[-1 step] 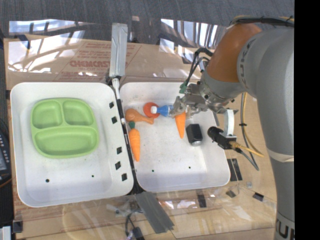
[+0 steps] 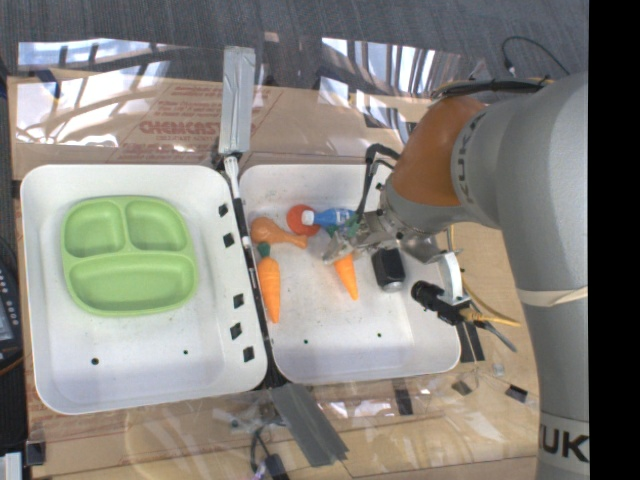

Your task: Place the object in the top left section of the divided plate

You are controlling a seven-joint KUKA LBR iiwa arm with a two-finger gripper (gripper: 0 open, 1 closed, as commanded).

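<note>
Hand (image 2: 345, 236) low in the right bin (image 2: 300, 353), among the toys; fingers blurred, open or closed impossible to tell. Just below it, 1 small orange carrot (image 2: 346, 276), point toward the near side. To its left, a red and blue toy (image 2: 310, 217), an orange drumstick-shaped toy (image 2: 272, 233) and 1 more carrot (image 2: 269, 285) beside the bins' shared wall. Green divided plate (image 2: 128, 255) in the left bin (image 2: 120, 368), 2 small sections far, 1 long section near.
</note>
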